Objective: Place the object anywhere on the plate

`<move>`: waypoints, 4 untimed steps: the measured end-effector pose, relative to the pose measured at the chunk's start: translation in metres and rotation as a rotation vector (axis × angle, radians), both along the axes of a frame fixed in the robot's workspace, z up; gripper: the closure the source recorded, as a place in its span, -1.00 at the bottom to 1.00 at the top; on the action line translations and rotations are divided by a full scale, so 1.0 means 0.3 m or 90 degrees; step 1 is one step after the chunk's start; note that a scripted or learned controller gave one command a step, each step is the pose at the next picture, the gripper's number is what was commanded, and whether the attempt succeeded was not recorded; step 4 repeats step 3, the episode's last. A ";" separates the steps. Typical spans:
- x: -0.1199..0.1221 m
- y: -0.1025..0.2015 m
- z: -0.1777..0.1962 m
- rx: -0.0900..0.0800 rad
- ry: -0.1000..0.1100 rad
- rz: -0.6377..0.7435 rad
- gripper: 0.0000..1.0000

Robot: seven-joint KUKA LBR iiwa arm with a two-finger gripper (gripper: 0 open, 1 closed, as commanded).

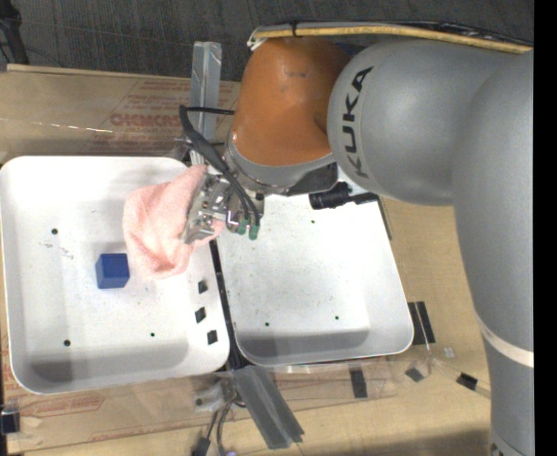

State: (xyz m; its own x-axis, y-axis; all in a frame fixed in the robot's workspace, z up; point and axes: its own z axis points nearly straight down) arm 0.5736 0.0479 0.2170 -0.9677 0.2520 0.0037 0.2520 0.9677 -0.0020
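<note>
A: Honestly, we took the crumpled pink cloth (162, 228) for the task's thing. It hung over the right part of the left white plastic bin (31, 255), its upper right corner caught up at the two-finger metal gripper (205, 218), the rest sagging down towards the bin floor.

B: Did the claw really have it?

A: As far as we could see, yes: a fold of cloth sat pinched between the fingers, so we read the claw as closed on the cloth. The grip looked thin, though, just an edge of fabric.

B: So how did we think the step should go?

A: We judged it a carry. We would have lifted high enough for the trailing cloth to clear the wall between the bins, moved slowly so the fold did not slip out, and let go only once most of the fabric lay over the target.

B: And the small blue cube (112, 271)?

A: It sat on the left bin's floor, just beside the cloth's lower left edge. We could not tell whether they touched, and a low drag might have swept it along.

B: What could we not make out?

A: We saw no plate to aim for. The grey arm with its orange band (288, 93) covered the top of the right white bin (355, 293) and part of the gripper, and whatever lay beneath the cloth was hidden.
</note>
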 end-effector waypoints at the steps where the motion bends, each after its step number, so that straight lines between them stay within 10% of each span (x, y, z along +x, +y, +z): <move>1: -0.047 0.187 0.043 0.001 -0.003 0.166 1.00; 2: -0.113 0.348 0.046 0.000 -0.001 0.169 1.00; 3: -0.112 0.347 0.047 0.000 -0.001 0.169 -1.00; 4: -0.112 0.347 0.047 0.000 -0.001 0.169 -1.00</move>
